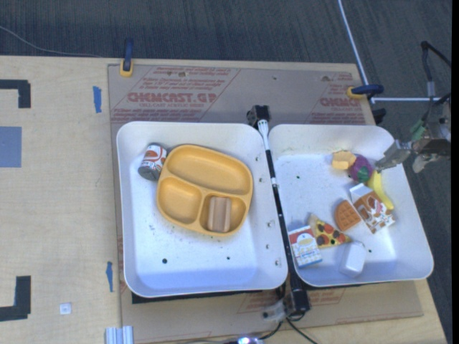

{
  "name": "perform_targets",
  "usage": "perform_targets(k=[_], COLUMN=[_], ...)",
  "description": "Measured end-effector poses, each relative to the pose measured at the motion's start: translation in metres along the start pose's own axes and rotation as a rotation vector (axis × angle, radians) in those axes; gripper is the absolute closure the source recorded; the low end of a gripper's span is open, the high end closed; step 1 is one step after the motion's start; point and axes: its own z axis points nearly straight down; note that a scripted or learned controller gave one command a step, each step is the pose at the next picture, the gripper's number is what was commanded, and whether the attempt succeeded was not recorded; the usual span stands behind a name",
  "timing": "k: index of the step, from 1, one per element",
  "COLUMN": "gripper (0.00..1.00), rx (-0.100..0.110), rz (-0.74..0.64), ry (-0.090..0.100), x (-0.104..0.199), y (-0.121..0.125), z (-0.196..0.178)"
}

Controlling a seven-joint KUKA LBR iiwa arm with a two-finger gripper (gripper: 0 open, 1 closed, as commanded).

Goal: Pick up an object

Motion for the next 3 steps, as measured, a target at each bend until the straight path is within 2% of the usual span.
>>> perform_targets(k=[1, 2, 3], gripper=[0.00, 0.00, 1.00], rx=[-0.001, -0.014, -0.021], rz=[-0.003, 0.001, 0.004], ry=[0.005, -0.007, -0.014], x=[0.012, 0.050, 0.047], y=[0.016, -0.038, -0.037], z=[0.138, 0.155, 0.144])
